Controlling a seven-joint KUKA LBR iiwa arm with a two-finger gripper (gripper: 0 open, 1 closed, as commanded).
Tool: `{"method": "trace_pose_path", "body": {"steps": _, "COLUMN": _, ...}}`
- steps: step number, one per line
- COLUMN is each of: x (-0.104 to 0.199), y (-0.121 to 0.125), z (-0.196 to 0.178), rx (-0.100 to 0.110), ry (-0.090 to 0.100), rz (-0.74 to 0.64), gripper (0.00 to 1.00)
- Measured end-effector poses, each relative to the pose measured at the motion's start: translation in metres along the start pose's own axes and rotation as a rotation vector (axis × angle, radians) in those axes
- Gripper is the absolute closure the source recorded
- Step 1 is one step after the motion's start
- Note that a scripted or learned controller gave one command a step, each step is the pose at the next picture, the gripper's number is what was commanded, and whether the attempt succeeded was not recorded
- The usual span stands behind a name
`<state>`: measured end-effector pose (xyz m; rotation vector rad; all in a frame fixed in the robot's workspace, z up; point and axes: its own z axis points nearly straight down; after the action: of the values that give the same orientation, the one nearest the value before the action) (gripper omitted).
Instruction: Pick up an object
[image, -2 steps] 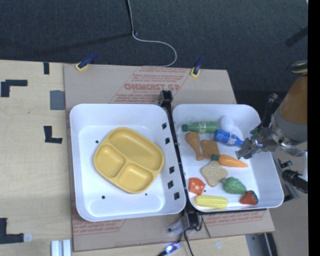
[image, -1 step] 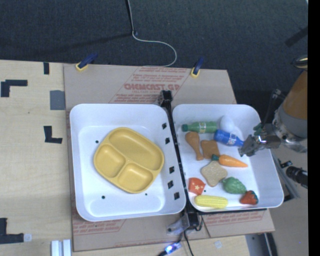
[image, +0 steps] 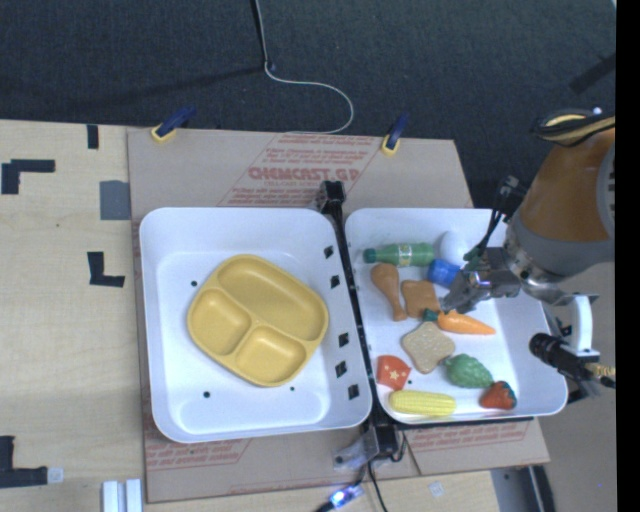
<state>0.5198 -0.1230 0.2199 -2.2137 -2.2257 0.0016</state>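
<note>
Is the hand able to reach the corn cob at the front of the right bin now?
Probably yes. The corn cob lies uncovered by the bin's front edge, and the hand hangs over the same bin near the carrot; nothing lies on top of it.

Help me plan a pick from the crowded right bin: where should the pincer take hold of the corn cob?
Grip the corn cob across its middle, coming straight down. It lies flat and lengthwise along the near wall of the right bin, so the fingers probably fit best on its long sides, away from the strawberry at its end.
</note>
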Motion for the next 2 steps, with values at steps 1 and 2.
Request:
{"method": "trace_pose_path", "body": {"steps": 1, "x": 0.043, "y": 0.022, "z": -0.007, "rx": -0.002, "ry": 0.000, "rz": -0.001, "gripper": 1.00}}
{"method": "trace_pose_path", "body": {"steps": 2, "x": 0.092, "y": 0.021, "z": -0.006, "rx": 0.000, "ry": 0.000, "rz": -0.001, "gripper": 1.00}}
